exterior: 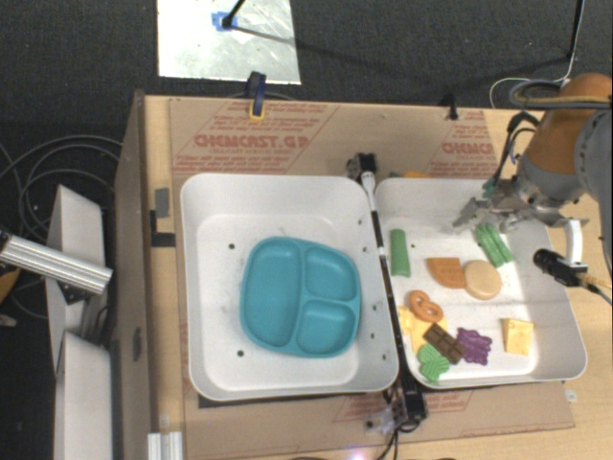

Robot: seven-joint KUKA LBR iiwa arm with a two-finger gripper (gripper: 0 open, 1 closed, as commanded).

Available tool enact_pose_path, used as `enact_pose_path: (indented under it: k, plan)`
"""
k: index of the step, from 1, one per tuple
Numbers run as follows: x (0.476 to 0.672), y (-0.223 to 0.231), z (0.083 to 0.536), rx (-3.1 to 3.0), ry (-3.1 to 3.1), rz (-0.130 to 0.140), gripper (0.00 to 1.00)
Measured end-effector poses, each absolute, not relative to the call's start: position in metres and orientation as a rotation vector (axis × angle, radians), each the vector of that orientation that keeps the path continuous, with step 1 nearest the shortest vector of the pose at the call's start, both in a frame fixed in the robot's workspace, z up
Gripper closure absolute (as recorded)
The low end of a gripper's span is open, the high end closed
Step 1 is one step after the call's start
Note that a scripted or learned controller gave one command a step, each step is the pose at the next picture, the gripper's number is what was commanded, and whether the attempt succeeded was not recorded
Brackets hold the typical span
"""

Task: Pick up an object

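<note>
Brown bench board (287,132), red "CHEMCAST" print behind 2 bins (206,257)

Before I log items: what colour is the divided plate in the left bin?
Teal blue plate, seen clearly in the camera view.

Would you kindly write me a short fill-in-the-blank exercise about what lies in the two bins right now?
1. The teal divided plate lies in the ____ bin as the camera sees it.
2. The plate has ____ compartments.
3. The purple grapes lie in the bin on the ____.
4. The claw hovers over the ____ bin, near a green piece.

Missing words: left; three; right; right
</note>
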State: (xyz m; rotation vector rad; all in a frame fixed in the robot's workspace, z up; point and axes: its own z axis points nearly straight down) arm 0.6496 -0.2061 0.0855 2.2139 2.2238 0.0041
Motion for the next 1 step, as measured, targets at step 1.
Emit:
enact_pose_path:
  k: [1]
  plan:
    - [0.6377, -0.2065, 0.0964, 2.218, 2.223, 0.000, 0.00]
